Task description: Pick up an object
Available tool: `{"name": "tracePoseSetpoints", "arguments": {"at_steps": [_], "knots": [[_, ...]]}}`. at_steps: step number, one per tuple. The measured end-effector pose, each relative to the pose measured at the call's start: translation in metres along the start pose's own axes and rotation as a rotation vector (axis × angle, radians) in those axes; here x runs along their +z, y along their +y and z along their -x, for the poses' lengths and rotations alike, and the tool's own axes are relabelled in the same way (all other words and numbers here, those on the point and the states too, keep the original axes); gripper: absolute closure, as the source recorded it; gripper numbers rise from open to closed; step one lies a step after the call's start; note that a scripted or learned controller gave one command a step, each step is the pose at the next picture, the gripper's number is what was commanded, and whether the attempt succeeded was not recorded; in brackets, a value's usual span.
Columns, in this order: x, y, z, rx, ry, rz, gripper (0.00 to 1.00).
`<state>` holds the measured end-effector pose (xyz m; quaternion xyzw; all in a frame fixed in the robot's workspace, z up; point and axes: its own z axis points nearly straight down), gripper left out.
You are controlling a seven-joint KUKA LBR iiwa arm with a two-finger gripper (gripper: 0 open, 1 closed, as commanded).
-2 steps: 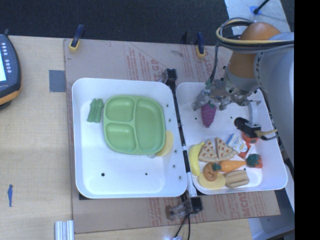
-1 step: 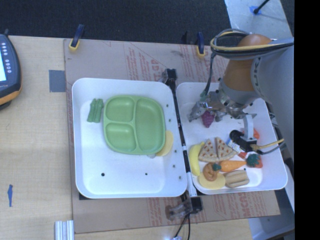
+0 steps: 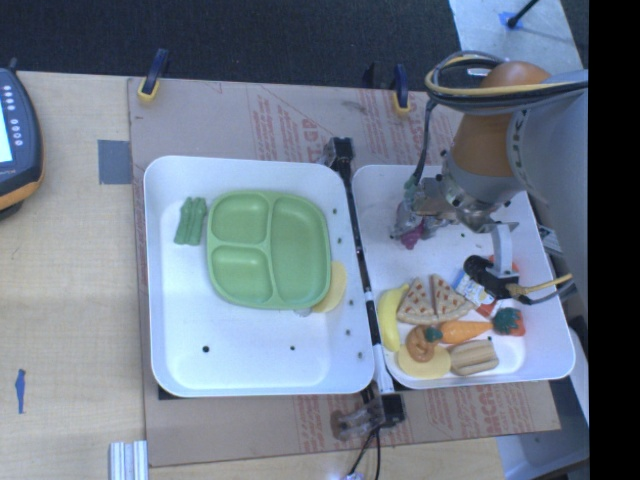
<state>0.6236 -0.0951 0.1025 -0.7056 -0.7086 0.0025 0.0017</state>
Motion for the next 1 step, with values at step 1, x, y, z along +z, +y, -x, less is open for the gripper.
{"name": "tracePoseSetpoints", "arguments": {"at_steps": [1], "knots": [[-0.0938,-0.0780,-0.0537,-0.004,0.004,0.003,1.00]]}}
